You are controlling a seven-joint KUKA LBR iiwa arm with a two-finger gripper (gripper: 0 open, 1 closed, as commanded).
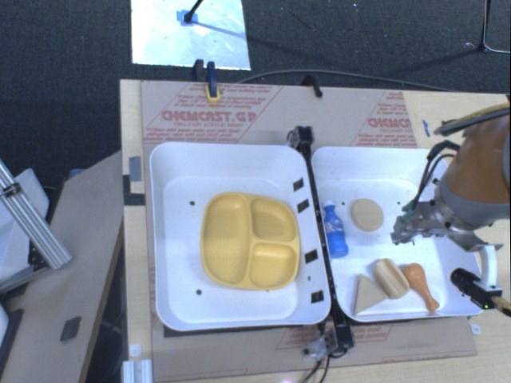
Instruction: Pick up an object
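Observation:
The right bin [375, 178] holds a round tan cookie [367, 214], a blue bottle [333, 230] lying along its left wall, a bread roll [390, 277], a tan wedge [369, 295] and a brown drumstick [421, 284]. My gripper [406, 231] hangs over the right half of this bin, to the right of the cookie and above the roll and drumstick. Nothing shows between its fingers. The grey arm with its orange band [479, 170] reaches in from the right.
The left bin [184, 174] holds a yellow divided plate [249, 240]. A black clip rail [313, 230] runs between the two bins. A cardboard sheet [263, 110] lies under both bins, and a silver panel [188, 22] lies on the floor at the back.

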